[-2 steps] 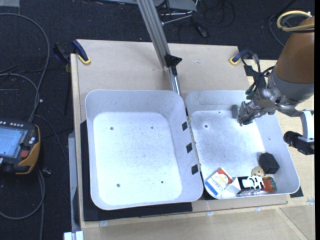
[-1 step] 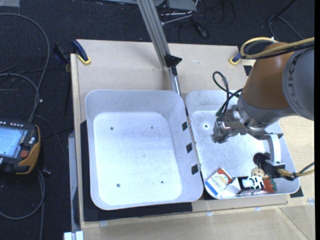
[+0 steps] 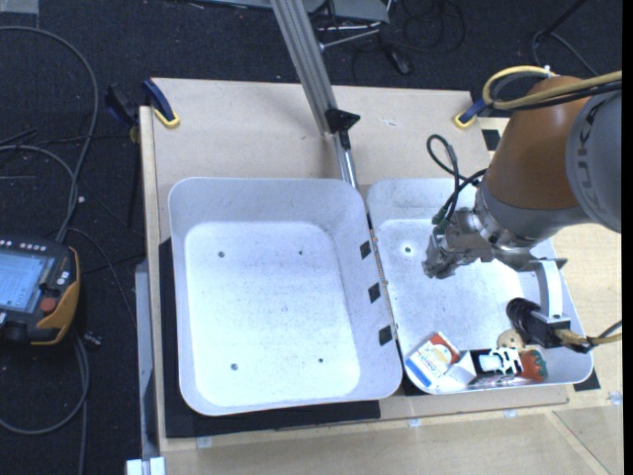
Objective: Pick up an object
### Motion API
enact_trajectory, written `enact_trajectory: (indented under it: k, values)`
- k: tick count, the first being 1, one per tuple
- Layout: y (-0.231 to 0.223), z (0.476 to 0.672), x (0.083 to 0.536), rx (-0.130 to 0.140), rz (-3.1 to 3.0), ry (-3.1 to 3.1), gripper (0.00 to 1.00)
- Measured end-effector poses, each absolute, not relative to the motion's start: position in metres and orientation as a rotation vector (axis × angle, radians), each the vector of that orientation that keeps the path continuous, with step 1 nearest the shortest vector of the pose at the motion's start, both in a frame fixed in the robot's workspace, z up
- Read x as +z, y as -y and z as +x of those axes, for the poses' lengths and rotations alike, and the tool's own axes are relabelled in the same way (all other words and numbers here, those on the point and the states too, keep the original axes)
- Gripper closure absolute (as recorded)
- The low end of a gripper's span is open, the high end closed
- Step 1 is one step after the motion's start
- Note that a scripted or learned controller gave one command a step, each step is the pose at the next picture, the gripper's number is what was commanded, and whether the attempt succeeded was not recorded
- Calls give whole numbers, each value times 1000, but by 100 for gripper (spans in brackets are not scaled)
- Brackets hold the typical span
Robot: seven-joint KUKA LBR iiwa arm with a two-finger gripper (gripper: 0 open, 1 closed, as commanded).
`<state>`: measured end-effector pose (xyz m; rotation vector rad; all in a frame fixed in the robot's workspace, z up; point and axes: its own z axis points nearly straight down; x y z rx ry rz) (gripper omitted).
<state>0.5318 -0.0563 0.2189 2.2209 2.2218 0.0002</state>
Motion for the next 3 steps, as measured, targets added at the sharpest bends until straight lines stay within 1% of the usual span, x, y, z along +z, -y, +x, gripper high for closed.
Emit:
enact_trajectory:
  k: [1,2,3]
  values:
    - [21,521,305,8,2128,-2305,100]
    - [-55,509,297,0,2216,-2229,100]
    - [-80,506,230,-8,2222,-2226,100]
